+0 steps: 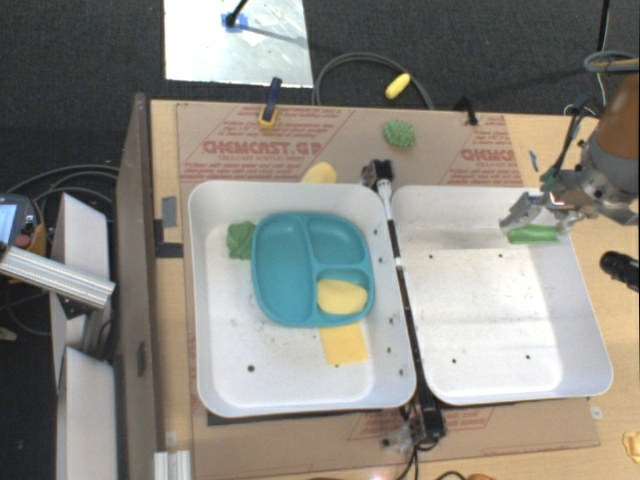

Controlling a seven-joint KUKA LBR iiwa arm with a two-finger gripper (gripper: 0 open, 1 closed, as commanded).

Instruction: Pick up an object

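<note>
Camera view: my gripper (pixel 537 218) sits low at the far right corner of the right white bin (pixel 500 368), right over a slim green stick-shaped object (pixel 532 234). I cannot tell how it is set.

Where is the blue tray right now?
The blue tray lies in the left bin, near its middle, with a yellow lump in its lower right compartment and a yellow slab just below it.
</note>
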